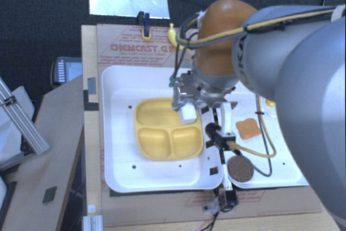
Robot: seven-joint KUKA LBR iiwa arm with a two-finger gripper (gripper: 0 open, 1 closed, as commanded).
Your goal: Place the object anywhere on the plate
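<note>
1. The grey arm is reaching in from the right, and its gripper is hanging over the right rim of the yellow divided plate, which is lying in the left white bin.
2. A small white block is showing at the gripper's tip, just above the plate's upper right compartment. It looks to be the object for placing, but the wrist is hiding the grip, so I cannot tell how the gripper is set or whether it truly has the block.
3. Judging from this, the risk is the block landing on the plate's rim or the ridge between compartments and tumbling off into the bin, since it is sitting so near the right edge.
4. A second risk: if the block is only resting against the tip and not clamped, any sideways move could be dropping it short of the plate.
5. Open room is lying to the left: the large upper compartment and both lower compartments are looking bare, well away from the bin walls.
6. To the right, the wall between the bins is standing close, and in the right bin a tan toast-like piece and a dark round cookie-like piece are lying clear of the plate.
</note>
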